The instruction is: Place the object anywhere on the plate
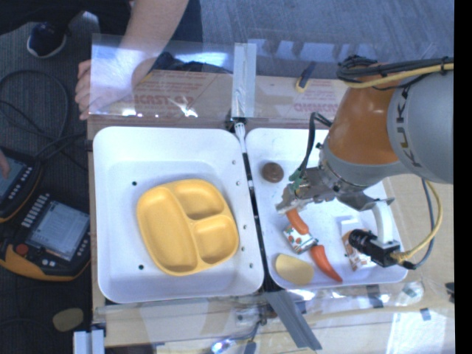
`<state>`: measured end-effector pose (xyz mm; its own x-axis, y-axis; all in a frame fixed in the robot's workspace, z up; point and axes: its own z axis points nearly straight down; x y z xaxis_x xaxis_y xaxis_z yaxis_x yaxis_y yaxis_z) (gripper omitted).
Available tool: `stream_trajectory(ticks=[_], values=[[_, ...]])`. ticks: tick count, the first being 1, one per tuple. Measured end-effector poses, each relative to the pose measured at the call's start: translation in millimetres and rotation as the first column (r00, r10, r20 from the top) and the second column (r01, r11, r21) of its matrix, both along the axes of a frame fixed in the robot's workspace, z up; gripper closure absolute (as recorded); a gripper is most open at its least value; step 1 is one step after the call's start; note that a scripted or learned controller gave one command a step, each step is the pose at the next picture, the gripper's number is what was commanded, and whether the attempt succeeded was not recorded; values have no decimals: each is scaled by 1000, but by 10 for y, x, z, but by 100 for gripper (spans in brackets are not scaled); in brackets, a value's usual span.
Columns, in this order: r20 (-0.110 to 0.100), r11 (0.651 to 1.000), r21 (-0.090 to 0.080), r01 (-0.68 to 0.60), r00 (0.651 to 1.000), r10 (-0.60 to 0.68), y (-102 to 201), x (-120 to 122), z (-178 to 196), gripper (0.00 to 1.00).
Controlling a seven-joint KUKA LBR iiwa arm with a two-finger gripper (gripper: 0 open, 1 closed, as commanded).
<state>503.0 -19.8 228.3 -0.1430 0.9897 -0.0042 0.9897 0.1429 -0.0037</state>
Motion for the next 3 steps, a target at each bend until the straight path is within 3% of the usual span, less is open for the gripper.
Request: stream_trajectory(ticks=[1, 2, 3], values=[[-2, 1000, 4, -21, 1000, 21, 629, -98, -459, 100], [0, 998, 1, 63, 998, -63, 1269, 267, 30, 100], [1, 998, 0, 64, 998, -64, 1263, 269, 31, 0]])
